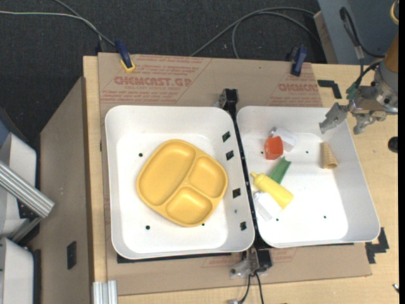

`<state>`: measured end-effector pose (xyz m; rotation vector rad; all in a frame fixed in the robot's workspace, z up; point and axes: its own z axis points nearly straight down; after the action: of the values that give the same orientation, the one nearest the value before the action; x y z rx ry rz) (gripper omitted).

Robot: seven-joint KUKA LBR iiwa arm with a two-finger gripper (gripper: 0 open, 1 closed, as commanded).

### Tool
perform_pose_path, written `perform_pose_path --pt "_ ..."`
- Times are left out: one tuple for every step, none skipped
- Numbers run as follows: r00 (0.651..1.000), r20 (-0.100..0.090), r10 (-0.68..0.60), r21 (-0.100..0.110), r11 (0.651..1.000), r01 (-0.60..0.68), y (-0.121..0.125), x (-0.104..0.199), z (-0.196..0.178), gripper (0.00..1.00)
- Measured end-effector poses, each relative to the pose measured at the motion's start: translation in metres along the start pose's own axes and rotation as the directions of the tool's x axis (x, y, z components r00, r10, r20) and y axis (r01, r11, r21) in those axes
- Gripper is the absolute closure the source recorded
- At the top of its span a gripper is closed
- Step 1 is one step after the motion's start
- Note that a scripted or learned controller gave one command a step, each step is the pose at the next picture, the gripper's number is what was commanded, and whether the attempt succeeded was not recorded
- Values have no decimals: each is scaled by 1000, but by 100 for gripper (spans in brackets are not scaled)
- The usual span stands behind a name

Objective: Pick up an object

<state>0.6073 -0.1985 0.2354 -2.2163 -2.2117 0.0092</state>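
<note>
Seen from above at a slant, two shallow white bins are set side by side on a wooden bench. Within the left bin [120,170], a yellow divided plate [182,182] with three compartments is laid flat near the middle. Within the right bin [354,201], several small objects are scattered. A red and clear item [274,145] is placed near the upper left of that bin. Just below it, a green stick-like piece [280,169] is angled, touching or nearly touching a yellow bottle-shaped object [273,189] that is laid on its side. A white scrap [262,206] is found just beside the yellow object, close to the divider. A small tan cone [328,155] is laid apart from these, toward the bin's right side.

At the upper right, the gripper [348,120] is held over the right bin's far right corner, with its two grey fingers spread wide and nothing between them. The tan cone is positioned near the fingers, slightly below and to the left, without contact. The arm is brought in from the right edge, with cables looped above the wrist.
</note>
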Motion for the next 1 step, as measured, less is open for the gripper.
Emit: perform_pose_path --pt "1000 3 -3 -11 1000 3 2 0 -6 0"
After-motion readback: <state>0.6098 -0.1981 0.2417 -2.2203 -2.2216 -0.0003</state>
